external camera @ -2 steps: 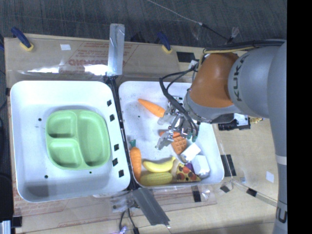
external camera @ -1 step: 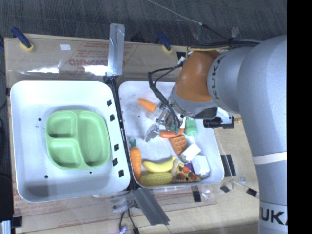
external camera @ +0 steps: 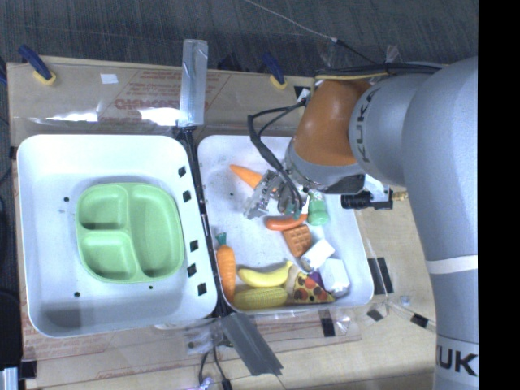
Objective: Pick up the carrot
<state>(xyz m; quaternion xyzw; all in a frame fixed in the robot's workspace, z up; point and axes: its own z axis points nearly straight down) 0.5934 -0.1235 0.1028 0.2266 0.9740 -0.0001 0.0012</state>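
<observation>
hovering low over the right shallow white bin point(external camera: 357, 242), the grey two-finger gripper point(external camera: 262, 201) hangs between two orange pieces, likely lining up a grab. whether its jaws are wide or narrow cannot be told, and nothing shows between them. three carrot-like orange pieces appear: one long orange carrot with a green top point(external camera: 225, 268) against the bin's left wall, one tapered orange piece point(external camera: 245, 174) above the gripper, one orange-red piece point(external camera: 284, 223) beside it. one yellow banana point(external camera: 264, 276), one corn cob point(external camera: 258, 298). the left white bin point(external camera: 32, 218) holds one green divided plate point(external camera: 130, 231).
</observation>
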